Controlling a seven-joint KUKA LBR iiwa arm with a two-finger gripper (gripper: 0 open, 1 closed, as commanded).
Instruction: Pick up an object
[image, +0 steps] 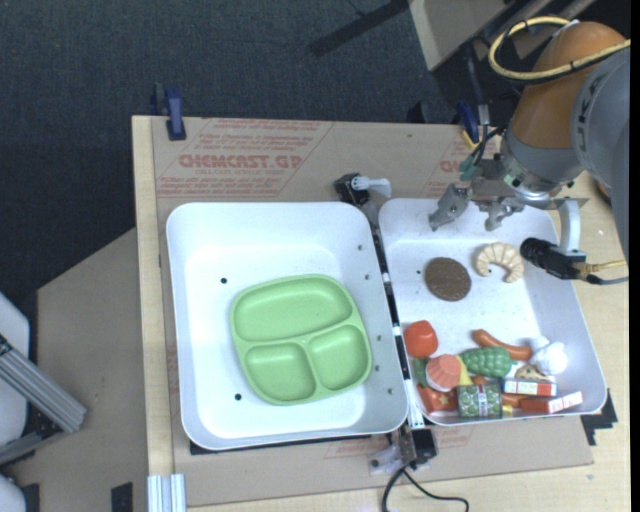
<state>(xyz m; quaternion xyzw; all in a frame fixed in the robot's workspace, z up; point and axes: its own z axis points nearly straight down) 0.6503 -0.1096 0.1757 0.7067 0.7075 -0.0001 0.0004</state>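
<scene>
Nothing is held between the spread fingers of the hand (472, 208), which is poised over the bare far end of the right bin (405, 222), so a downward reach is judged unobstructed. Just below the hand lie a brown disc (448, 278) and a croissant (499, 260), well apart from each other and from the bin walls, while the remaining toys (487, 375) are crowded against the near rim, where little finger room is left.
</scene>
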